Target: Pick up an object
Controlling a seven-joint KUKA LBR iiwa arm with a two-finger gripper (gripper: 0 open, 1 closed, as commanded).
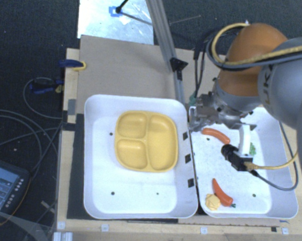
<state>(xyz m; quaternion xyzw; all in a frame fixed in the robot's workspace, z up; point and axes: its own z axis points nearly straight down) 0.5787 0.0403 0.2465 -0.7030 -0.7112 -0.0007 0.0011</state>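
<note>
My gripper (199, 118) hangs low over the far left corner of the right bin (283, 202), close to the wall between the two bins. An orange-red sausage (216, 133) lies just to its right on the bin floor, apart from it as far as I can see. A white and green item (247, 142) lies past the sausage. Nearer the front of that bin lie an orange carrot (222, 192) and a small yellow piece (213, 202), touching each other. The arm's body hides the bin's far side.
A yellow divided plate (146, 141) sits in the left bin (97, 191). A black part (234, 156) with a yellow cable (273, 166) hangs over the middle of the right bin. A grey pole (164, 34) slants across the back.
</note>
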